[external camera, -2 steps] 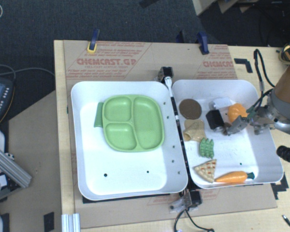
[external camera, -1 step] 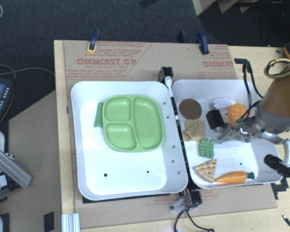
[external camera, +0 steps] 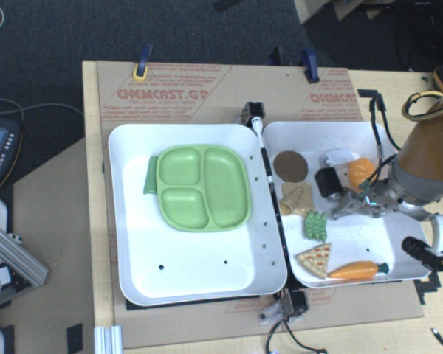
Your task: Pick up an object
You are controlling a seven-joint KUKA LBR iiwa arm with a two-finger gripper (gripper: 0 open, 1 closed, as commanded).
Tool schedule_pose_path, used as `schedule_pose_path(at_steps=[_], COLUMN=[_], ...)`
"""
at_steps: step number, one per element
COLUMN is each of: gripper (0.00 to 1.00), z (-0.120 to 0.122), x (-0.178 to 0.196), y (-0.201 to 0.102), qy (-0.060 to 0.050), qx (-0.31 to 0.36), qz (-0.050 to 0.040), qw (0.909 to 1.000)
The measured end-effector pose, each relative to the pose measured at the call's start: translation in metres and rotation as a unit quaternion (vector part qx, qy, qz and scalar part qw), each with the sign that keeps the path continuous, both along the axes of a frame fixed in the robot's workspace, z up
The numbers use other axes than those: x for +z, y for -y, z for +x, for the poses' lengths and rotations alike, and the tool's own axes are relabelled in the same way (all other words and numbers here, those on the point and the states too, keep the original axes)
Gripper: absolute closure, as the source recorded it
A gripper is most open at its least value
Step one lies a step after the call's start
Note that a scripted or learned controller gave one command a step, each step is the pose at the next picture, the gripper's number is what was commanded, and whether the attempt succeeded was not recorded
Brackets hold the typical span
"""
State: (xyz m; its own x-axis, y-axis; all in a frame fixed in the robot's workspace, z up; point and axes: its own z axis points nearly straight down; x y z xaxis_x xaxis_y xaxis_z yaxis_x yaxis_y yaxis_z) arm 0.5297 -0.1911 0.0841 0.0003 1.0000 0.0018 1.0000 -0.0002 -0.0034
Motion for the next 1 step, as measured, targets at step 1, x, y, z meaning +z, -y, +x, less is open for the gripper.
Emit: schedule_pose_path(at_steps=[1], gripper=[1.00], z=[0.0005], x=[0.0109], y=[0.0006], qy=[0.001], qx=[0.000], qz=[-0.0008], qw=[1.0000])
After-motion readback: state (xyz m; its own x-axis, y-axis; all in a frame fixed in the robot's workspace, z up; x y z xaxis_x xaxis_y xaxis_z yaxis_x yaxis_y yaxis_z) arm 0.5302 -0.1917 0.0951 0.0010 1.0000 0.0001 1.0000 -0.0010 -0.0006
